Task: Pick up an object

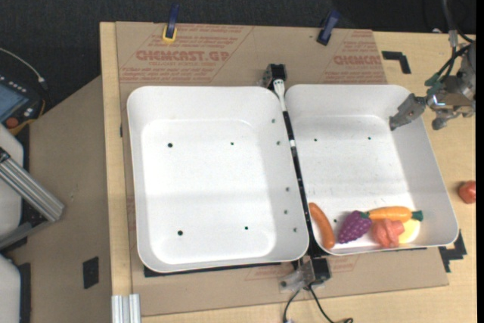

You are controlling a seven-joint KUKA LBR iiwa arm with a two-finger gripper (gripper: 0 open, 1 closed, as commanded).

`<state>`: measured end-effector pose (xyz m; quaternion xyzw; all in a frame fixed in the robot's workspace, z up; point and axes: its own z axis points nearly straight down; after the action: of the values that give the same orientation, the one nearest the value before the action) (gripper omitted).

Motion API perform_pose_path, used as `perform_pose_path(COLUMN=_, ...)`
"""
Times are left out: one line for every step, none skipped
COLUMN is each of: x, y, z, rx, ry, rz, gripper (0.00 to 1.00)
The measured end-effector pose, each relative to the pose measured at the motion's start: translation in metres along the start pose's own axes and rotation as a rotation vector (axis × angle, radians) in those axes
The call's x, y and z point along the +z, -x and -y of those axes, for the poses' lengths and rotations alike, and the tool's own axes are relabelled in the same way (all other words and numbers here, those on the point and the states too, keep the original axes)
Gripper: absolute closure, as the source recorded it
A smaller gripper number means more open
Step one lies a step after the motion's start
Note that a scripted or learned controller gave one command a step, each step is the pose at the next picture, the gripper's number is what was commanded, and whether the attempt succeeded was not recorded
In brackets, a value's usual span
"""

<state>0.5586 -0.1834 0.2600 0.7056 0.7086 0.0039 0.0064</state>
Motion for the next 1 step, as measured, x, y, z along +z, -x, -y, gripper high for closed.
perform_pose_path(x=-0.0667, y=0.0442, z=0.0576, rx=0.01, ry=-0.006, rz=0.003, gripper=0.0)
